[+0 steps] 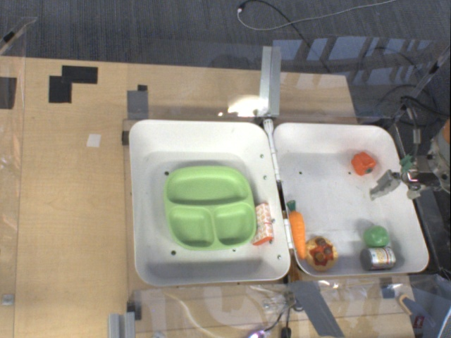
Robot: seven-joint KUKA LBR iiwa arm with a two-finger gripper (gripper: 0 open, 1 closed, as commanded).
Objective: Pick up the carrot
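Low in right bin [338, 136], carrot [298, 232] against left wall; hand [386, 184] well apart

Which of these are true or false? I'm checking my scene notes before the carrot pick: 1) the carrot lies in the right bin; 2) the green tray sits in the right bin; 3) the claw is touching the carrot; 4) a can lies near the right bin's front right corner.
1) True: the carrot lies in the right bin, along its left wall.
2) False: the green tray sits in the left bin.
3) False: the claw is well apart from it, near the right wall.
4) True: the can lies there.
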